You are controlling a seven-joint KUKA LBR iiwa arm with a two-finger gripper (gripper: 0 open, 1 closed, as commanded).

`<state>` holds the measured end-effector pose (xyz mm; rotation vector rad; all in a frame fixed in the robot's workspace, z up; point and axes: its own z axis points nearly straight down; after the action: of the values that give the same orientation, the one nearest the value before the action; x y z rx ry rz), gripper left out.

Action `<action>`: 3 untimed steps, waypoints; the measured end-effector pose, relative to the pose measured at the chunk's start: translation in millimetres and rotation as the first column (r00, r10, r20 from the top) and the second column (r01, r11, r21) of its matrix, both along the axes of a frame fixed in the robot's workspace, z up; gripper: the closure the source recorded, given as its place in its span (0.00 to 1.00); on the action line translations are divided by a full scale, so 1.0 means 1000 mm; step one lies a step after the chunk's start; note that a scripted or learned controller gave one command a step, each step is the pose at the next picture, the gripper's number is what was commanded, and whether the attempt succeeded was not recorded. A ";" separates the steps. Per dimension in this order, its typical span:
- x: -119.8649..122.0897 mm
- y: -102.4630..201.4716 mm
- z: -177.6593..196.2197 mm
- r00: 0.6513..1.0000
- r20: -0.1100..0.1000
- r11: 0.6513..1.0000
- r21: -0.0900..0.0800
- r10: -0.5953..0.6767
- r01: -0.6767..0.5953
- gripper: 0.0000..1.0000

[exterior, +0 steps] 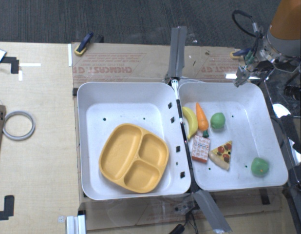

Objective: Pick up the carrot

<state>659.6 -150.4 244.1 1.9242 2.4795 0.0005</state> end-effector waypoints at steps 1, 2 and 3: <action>-0.052 0.035 -0.008 0.954 -0.003 0.954 0.001 0.301 -0.301 1.00; -0.073 0.054 -0.028 0.934 -0.004 0.934 0.002 0.358 -0.358 1.00; -0.111 0.066 0.020 0.786 -0.002 0.786 0.000 0.618 -0.618 1.00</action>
<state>548.4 -84.5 264.0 1.0083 2.9736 0.0000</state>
